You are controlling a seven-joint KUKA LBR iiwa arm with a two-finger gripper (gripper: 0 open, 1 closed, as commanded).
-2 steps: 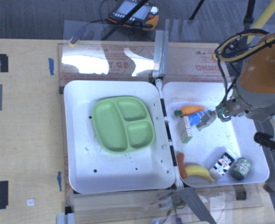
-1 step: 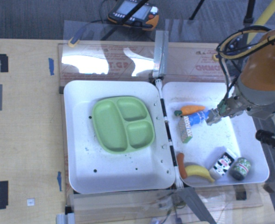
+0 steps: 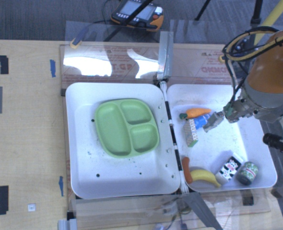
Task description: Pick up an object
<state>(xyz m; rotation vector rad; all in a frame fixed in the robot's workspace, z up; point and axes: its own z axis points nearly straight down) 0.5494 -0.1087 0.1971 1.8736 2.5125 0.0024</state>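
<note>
My tool, right-centre of frame: grip state indiscernible; tip beside orange plastic carrot in right shallow white bin.

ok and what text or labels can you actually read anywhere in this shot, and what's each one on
No text here reads with certainty.
Red print on the clear panel behind the right bin: mirrored and blurred, not legible.
Screen of the handheld device on the floor: too small to read.
Printed packet in the right bin, near the gripper: pattern visible, no readable words.
Black and white box: markings too small to read.
</note>
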